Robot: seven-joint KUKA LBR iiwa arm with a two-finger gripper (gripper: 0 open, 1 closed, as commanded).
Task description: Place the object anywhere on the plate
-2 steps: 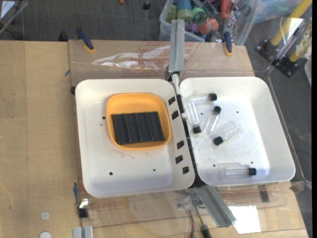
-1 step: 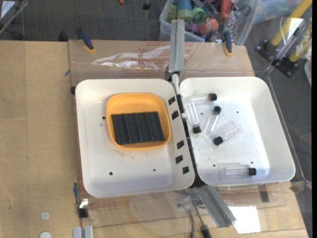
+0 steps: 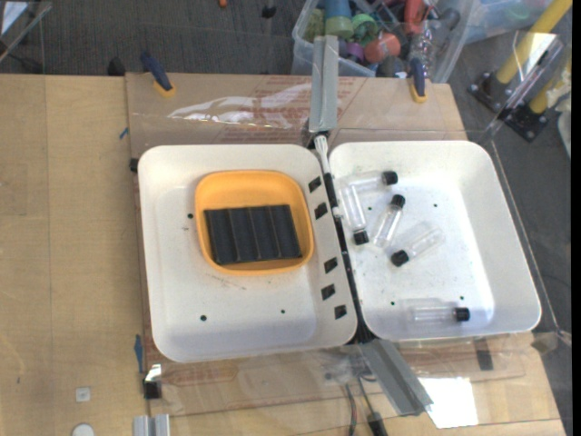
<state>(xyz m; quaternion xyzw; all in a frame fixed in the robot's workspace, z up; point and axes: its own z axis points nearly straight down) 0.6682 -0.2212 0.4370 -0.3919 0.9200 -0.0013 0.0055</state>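
An orange plate [image 3: 211, 189] with rounded corners lies in the left white bin [image 3: 172, 316]. A black ribbed block [image 3: 252, 234] rests flat on the plate and covers most of its middle. In the right white bin [image 3: 495, 243] lie several clear plastic vials with black caps. One vial [image 3: 368, 186] lies near the bin's top left, one [image 3: 390, 218] just below it, and another [image 3: 415, 245] towards the centre. A further vial [image 3: 436, 314] lies alone near the front wall.
A divider with black tabs [image 3: 329, 243] runs between the two bins. A clear tub of colourful toys [image 3: 390, 16] stands beyond the bench at the back. Blue clamps [image 3: 160, 78] hold the bench's rear edge.
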